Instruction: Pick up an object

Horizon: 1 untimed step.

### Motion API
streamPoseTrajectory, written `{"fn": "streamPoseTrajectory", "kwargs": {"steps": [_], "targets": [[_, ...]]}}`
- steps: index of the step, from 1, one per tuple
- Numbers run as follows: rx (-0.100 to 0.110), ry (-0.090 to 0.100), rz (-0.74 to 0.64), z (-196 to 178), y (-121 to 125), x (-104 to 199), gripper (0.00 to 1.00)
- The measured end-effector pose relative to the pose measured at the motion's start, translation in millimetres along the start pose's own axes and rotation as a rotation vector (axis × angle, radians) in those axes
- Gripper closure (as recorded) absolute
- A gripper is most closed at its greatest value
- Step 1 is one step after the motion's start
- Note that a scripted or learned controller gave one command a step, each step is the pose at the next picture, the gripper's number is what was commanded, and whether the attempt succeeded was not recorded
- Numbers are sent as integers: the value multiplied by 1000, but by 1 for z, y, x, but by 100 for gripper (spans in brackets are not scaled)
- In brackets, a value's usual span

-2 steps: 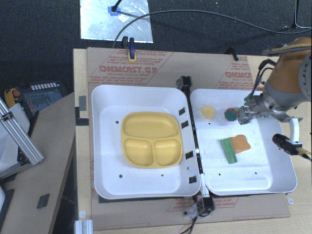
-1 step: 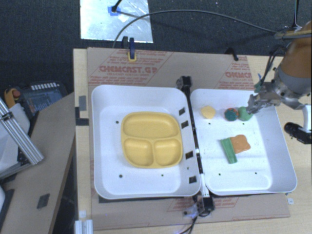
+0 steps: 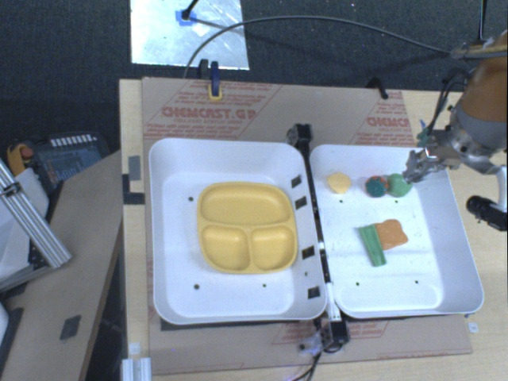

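In the right bin [image 3: 444, 288] lie several small things. A pale yellow round piece [image 3: 340, 182] sits at its back left. A reddish and teal ball [image 3: 376, 186] lies beside a green ball [image 3: 398, 186]. Further forward, a green stick [image 3: 371, 244] lies against an orange piece [image 3: 391, 233]. My gripper [image 3: 416, 170] hangs at the back right of this bin, its tip right beside the green ball, touching or almost touching it. Nothing is seen between its fingers.
The left bin [image 3: 171, 292] holds a yellow divided tray [image 3: 243, 226] with three compartments. A black divider [image 3: 309, 213] runs between the bins. Cables cross the dark floor behind the bench, and a silver sheet [image 3: 189, 21] lies at the back left.
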<state>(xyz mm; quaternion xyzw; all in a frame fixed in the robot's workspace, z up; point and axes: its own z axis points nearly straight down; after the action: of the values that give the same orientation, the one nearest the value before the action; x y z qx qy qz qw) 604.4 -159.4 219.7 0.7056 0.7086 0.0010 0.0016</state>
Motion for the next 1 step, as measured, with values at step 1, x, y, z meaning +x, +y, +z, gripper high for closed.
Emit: {"fn": "streamPoseTrajectory", "kwargs": {"steps": [1], "targets": [[2,1,-2,7,6,49,100]]}}
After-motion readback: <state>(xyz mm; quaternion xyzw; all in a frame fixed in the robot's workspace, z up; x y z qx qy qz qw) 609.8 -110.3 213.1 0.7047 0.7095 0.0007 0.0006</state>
